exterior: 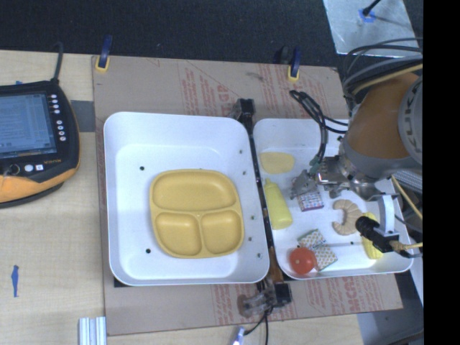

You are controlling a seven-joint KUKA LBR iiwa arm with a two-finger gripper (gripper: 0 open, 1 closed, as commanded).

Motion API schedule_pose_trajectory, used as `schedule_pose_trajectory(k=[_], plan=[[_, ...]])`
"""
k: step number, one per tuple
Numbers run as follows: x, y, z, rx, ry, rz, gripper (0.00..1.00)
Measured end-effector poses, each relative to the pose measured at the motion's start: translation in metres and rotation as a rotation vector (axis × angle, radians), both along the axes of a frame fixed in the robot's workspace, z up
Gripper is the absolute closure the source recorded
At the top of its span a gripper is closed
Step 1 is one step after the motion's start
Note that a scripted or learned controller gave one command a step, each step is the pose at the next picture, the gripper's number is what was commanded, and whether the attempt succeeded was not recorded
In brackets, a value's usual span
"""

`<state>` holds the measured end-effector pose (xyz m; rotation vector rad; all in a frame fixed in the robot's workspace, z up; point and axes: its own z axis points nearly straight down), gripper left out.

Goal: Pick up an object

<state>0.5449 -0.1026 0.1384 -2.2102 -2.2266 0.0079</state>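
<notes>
My gripper (pixel 305 186) hangs over the middle of the right bin (pixel 305 127), reaching in from the right. Just below its tip lies a small checkered packet (pixel 311 202); I cannot tell whether they touch. Around it in this bin are a pale yellow oval piece (pixel 277 162), a yellow block (pixel 277 204) along the left wall, a tan croissant-shaped piece (pixel 347 216), a red tomato (pixel 302 260) and a second checkered packet (pixel 318 246) beside the tomato.
The left bin (pixel 122 192) holds a yellow divided plate (pixel 195 212). A control pendant (pixel 32 139) with a screen lies on the bench at far left. Clamps (pixel 293 63) sit at the back edge of the cardboard base.
</notes>
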Motion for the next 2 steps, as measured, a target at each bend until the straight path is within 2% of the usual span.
schedule_pose_trajectory(k=[1,2], plan=[[0.002,-0.030,-0.047,0.000,0.000,-0.002,0.00],[0.002,-0.031,-0.037,-0.002,0.001,0.002,1.00]])
